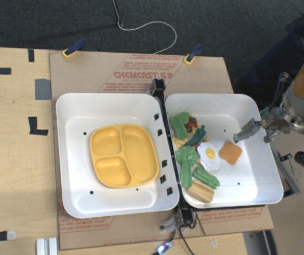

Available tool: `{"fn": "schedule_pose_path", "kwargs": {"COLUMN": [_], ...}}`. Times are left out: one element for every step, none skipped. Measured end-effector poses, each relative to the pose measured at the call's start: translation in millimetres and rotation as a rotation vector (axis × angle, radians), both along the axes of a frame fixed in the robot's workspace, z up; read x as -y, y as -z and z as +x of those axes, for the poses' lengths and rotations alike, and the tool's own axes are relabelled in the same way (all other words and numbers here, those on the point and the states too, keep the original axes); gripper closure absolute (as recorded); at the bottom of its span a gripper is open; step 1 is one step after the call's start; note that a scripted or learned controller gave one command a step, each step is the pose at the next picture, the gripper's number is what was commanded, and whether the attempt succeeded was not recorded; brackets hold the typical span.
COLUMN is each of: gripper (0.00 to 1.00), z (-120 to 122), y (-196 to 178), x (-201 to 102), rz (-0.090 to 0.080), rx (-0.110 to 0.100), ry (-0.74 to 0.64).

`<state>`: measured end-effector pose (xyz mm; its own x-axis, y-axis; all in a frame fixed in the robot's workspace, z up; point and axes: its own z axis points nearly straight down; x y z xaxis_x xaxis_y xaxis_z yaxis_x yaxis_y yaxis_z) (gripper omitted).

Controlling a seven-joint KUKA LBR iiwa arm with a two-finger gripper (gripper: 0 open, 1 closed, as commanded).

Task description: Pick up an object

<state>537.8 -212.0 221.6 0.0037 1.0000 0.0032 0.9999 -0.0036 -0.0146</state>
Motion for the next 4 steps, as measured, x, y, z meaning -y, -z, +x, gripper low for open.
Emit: {"fn": "schedule_pose_path", "kwargs": {"gripper": [0.00,0.00,0.00,0.00], "z": [2.9,-2.8,-0.7,0.0], "y": [-7.7,55.8,116.9,135.3], "x": [-0.7,-2.9,-10.8,-10.0], "rz": [-0.003,-0.002,-0.002,-0.005], "rx": [0.013,0.008,0.010,0.014], "ry": [-0.004,-0.004,-0.005,-0.004]}}
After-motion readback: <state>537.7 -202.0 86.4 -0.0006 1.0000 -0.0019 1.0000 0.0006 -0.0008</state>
